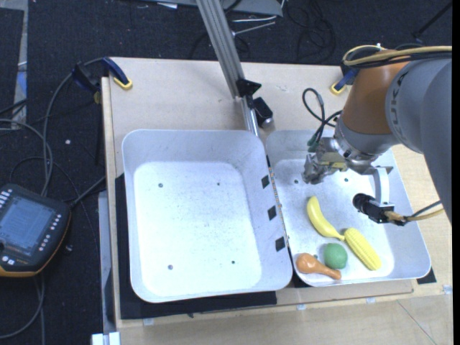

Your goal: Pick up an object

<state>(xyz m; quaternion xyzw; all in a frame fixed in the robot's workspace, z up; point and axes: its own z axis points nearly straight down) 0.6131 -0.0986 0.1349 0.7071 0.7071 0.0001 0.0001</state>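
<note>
The grey arm with the orange band reaches in from the right of the frame, and its gripper hangs over the upper left part of the right shallow white plastic bin, above bare bin floor. I cannot tell whether the fingers are spread or pressed together; nothing shows between them.

The things to pick lie in the lower part of that right bin. A yellow curved plastic banana sits near the middle, well below the gripper. Just right of its lower end lies a yellow ridged corn cob, slanting toward the lower right. A round green ball-like fruit rests between the banana's lower end and the cob, touching or nearly touching both. An orange pear-shaped gourd lies at the lower left of the bin, just beside the green fruit.

The left shallow white plastic bin fills the centre of the frame on the pale wooden counter. A dark handheld control pendant with a screen lies on the floor at the far left edge
</note>
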